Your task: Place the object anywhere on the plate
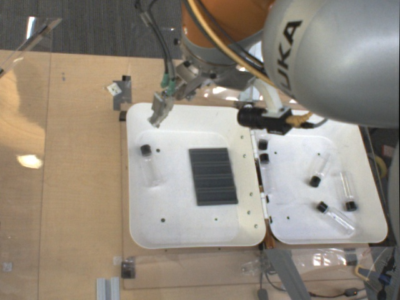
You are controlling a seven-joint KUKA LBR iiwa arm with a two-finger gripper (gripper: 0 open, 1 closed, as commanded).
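The grey two-finger gripper (157,112) is hanging over the far left corner of the left shallow white bin (140,227), its fingers drawn together with nothing between them. The clear plastic vial with a black cap (148,162) is lying near that bin's left edge, well apart from the dark grey ribbed rectangular plate (213,176) sitting at the bin's middle. Three more clear black-capped vials (333,195) are lying in the right white bin (375,233).
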